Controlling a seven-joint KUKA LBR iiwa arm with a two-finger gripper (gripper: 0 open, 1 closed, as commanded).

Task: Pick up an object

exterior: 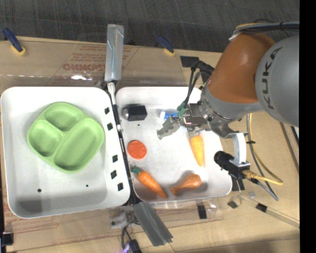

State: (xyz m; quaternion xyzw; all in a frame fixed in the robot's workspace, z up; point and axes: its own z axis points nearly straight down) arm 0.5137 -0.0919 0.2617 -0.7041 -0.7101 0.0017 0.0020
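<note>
My gripper (167, 126) hangs over the middle of the right bin (217, 190), open, with nothing between its fingers. A yellow-orange carrot (198, 149) lies just to its right, under the wrist. Left of and below the gripper sits an orange round slice (137, 149). Along the bin's front lie a carrot with a green top (149, 181) and an orange lump (188, 182). A black block (135, 112) rests at the back left, and a small blue piece (168, 113) peeks out just behind the gripper.
The left bin (21, 194) holds a green divided plate (66, 136). A divider with black clips (116, 146) separates the two bins. The grey and orange arm (242, 78) covers the right bin's back right corner, with cables (263, 178) trailing beside it.
</note>
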